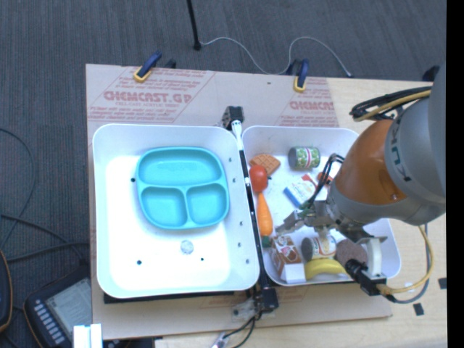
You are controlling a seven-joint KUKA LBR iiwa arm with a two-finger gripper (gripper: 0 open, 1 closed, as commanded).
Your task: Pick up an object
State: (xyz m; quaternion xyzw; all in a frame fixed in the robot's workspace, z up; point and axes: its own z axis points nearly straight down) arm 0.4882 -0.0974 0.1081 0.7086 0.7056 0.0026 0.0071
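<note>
At the lower right of the frame the gripper (313,232) hangs low in the right bin (328,134), over a banana (324,269), a small carton (287,253) and a carrot (264,217). Whether it grasps anything cannot be told. A blue tray (182,188) lies in the left bin (119,216).

Bench (181,96) covered by brown printed sheet. Bore two white bins side by side: left bin (119,267), right bin (341,133). Two clamps (148,66) at far edge.

glossy plastic tray (181,187), smooth white bins (123,267)
</note>
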